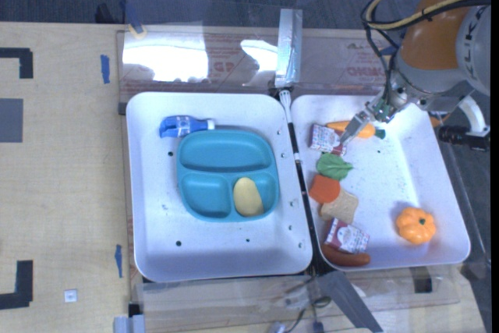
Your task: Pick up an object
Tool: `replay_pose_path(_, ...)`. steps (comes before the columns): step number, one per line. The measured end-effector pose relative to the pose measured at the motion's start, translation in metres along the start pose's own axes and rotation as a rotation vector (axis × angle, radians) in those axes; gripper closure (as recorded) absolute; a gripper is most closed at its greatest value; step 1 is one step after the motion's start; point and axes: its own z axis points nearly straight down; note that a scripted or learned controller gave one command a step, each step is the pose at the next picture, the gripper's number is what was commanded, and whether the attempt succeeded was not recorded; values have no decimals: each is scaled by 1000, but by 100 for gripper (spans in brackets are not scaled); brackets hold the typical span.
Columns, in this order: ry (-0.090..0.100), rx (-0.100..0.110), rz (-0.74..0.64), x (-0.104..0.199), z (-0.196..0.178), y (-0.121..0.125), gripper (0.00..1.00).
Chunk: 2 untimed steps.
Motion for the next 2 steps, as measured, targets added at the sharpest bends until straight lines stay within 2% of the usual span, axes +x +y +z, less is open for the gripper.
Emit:
replay_pose_path(1,-10,-16,265,-4,49,22,0)
replay_pose_path(2,-16,-29,498,14,57,14,0)
